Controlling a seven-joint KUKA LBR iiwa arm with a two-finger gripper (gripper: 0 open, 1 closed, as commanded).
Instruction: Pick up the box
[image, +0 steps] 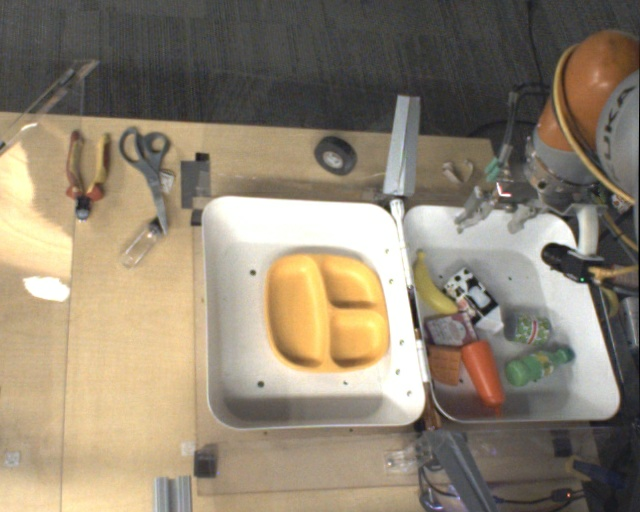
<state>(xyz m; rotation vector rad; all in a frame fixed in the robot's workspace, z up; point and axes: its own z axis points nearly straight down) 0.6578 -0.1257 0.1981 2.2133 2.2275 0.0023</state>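
Beside the banana (432, 287), box (471, 293) print stays illegible.

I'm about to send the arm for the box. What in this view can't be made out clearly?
- Two-finger gripper: small against wrist hardware; finger state unreadable.
- Black-and-white patterned box: print too small to read; its near edge meets the brown block.
- Orange carrot: covers part of the brown block's lower side.
- Grey arm with orange band: cut off by the top edge.

grey arm (590, 90) reaches in from right, hand (497, 205) hanging low.
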